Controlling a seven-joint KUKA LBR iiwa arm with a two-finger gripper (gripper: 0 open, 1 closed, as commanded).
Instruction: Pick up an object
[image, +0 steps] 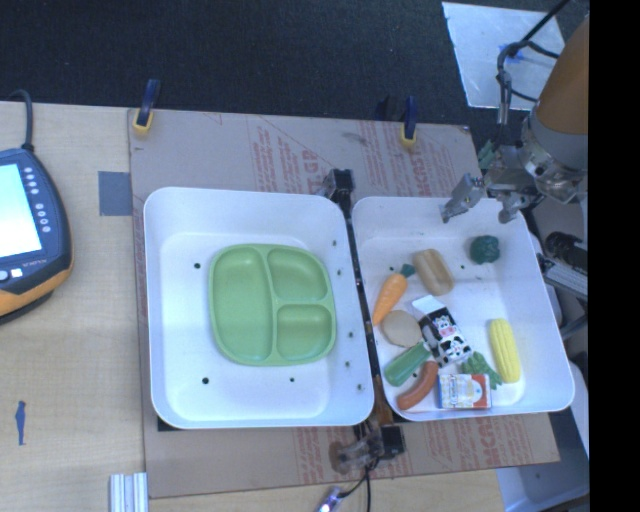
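Observation:
My gripper (486, 205) hangs over the far edge of the right bin (530, 400), its two fingers spread apart with nothing between them. Just below it in the bin lies a dark green round object (485, 249). Further in are a tan bread roll (433, 270), an orange carrot (390, 297), a beige potato-like piece (400, 327), a cow-print carton (444, 334), a yellow corn cob (504, 350), a green pickle (405, 364), a red sausage (417, 386) and a small printed box (463, 391).
The left bin (170, 300) holds a green divided plate (272, 303). A teach pendant (25, 230) lies at the bench's left edge. Clamps (146, 108) (408, 120) stand at the back of the cardboard sheet.

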